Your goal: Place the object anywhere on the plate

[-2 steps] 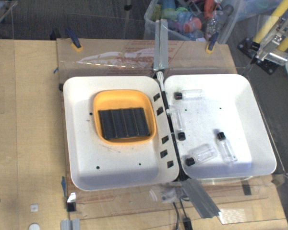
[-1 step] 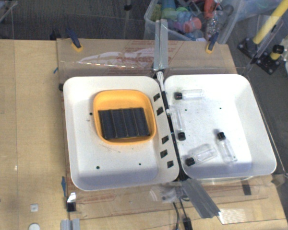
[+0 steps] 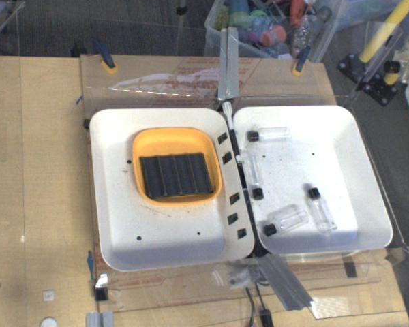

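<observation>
Plate (image 3: 178,142) left bin (image 3: 109,203); seemingly four vials (image 3: 286,218) right.

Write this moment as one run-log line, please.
plate: orange, left bin, black ridged insert | vials: four clear, black-capped, right bin | placement: not yet done

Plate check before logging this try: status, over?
Orange plate in left bin, dark ridged block on it. Four clear vials in right bin.

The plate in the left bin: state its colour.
The plate is orange-yellow, with a dark ribbed insert lying in it; the camera view shows it from above.
</observation>
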Robot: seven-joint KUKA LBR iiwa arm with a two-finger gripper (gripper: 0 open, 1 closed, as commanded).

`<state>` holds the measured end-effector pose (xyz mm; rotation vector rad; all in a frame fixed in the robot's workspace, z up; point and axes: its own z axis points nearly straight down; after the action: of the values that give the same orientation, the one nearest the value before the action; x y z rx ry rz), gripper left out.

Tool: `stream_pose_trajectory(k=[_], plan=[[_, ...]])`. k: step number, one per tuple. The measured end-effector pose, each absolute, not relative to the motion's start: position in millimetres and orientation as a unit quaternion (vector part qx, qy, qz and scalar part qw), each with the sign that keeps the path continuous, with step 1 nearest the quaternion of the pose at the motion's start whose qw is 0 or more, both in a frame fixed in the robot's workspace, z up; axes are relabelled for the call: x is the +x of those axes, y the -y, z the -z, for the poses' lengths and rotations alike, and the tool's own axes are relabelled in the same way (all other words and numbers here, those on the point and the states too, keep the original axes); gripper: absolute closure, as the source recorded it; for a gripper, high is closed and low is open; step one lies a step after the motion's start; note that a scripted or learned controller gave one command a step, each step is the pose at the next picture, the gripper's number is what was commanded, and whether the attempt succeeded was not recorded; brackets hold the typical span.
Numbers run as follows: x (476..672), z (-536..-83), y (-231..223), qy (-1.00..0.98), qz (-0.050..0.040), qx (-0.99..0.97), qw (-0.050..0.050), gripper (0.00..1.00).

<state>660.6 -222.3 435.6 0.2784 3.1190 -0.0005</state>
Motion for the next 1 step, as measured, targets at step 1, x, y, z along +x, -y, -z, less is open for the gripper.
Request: stream_pose_trajectory(k=[1], plan=[[659.5,-435.9,222.0,-0.998,0.0002,-0.055,0.005,1.0]])
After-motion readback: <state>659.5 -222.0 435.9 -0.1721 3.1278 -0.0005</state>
